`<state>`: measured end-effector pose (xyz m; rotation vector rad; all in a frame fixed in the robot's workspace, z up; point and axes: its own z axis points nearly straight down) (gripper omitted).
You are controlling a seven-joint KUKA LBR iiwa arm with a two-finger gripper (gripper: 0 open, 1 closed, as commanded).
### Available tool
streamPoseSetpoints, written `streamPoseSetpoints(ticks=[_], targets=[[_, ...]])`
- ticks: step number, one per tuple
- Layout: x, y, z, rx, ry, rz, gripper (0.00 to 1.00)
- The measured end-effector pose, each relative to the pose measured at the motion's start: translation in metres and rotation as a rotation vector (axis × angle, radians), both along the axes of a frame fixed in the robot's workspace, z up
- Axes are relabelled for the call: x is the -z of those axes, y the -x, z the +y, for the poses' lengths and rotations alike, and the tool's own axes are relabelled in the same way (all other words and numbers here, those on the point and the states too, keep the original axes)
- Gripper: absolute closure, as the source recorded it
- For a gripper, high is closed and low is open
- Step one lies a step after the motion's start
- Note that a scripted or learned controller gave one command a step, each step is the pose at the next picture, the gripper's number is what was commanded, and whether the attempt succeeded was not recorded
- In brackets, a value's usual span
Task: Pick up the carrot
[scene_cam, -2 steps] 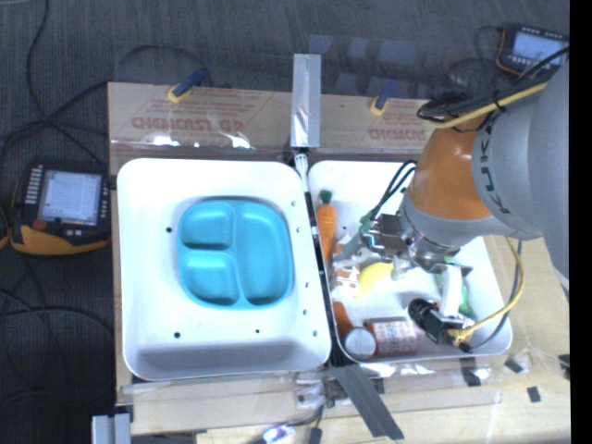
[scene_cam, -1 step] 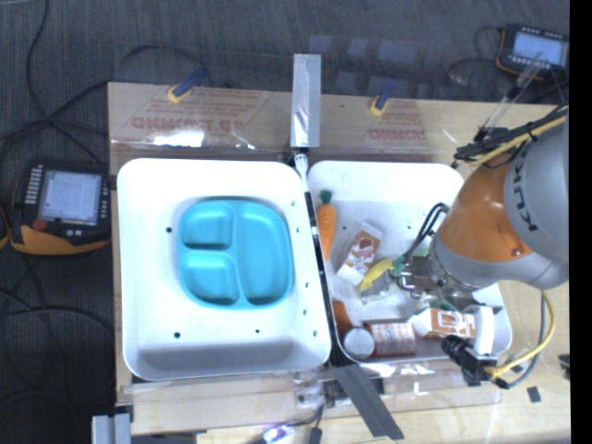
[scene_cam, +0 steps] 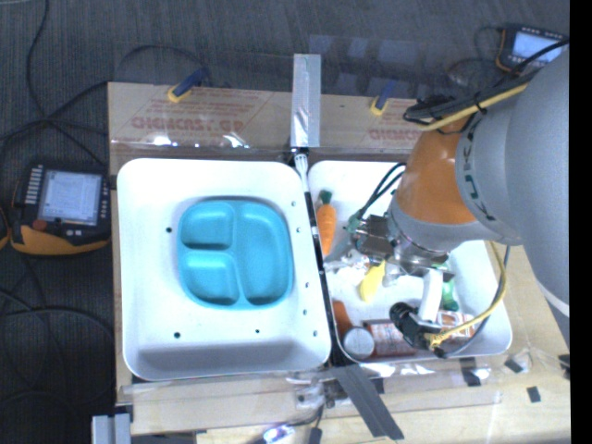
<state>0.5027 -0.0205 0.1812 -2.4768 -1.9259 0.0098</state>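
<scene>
Carrot: the carrot (scene_cam: 326,229) lies in the right bin (scene_cam: 495,271), in its upper left part, stretched lengthwise along the wall that this bin shares with the left one. Its pale stalk end points to the far rim, its narrow tip to the near rim.
Gripper: the gripper (scene_cam: 363,240) hangs low over the middle of the right bin, below the orange band of the arm (scene_cam: 518,155), which comes in from the right of the view.
Carrot against gripper: the carrot is just beside the gripper, on the side toward the shared wall and about level with it. A thin strip of white bin floor seems to show between them, so they look apart; the carrot is not inside the grip.
Grip state: the dark wrist hardware hides the tips, so whether they are spread or closed is not readable here.
Other things in the right bin: a yellow item (scene_cam: 370,283) lies just nearer the camera than the gripper; a small orange piece (scene_cam: 340,314) sits against the shared wall, near the front; a bottle (scene_cam: 388,339) with a pale cap and brownish label lies on its side along the front rim; a green item (scene_cam: 450,294) peeks out by the right wall.
Left bin: the left bin (scene_cam: 148,340) holds a blue plate (scene_cam: 233,252) with divided sections, well apart from the carrot.
Counter: the counter (scene_cam: 213,114) shows as a brown board behind both bins.
</scene>
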Motion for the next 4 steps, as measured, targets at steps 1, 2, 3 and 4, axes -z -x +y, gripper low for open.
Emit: streamPoseSetpoints(ticks=[1,2,3,4], targets=[[0.0,0.0,-0.0001,0.0,0.0,0.0,0.0],[0.0,0.0,-0.0001,0.0,0.0,0.0,0.0],[0.0,0.0,-0.0001,0.0,0.0,0.0,0.0],[-0.0064,0.0007,0.0004,-0.001,0.001,0.007,1.0]])
